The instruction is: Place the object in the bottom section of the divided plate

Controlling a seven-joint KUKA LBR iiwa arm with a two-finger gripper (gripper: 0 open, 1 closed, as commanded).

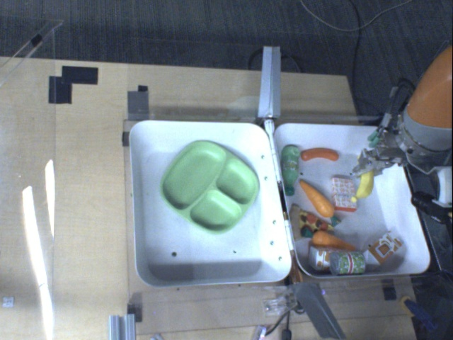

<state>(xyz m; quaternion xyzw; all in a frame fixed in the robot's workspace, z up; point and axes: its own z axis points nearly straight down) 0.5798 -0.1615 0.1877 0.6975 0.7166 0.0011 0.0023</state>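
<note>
Gripper [371, 163] over right bin, grip unclear; banana [364, 185] beneath, long axis near-vertical.

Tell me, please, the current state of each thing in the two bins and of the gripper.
Plate: upright in left bin, nothing in its sections.
Gripper: above right bin, over the banana.
Banana: lying in right bin, below gripper.
Sausage: lying flat.
Carrot: lying at a slant.
Can: on its side.
Green bottle: lying along bin's left wall.
</note>
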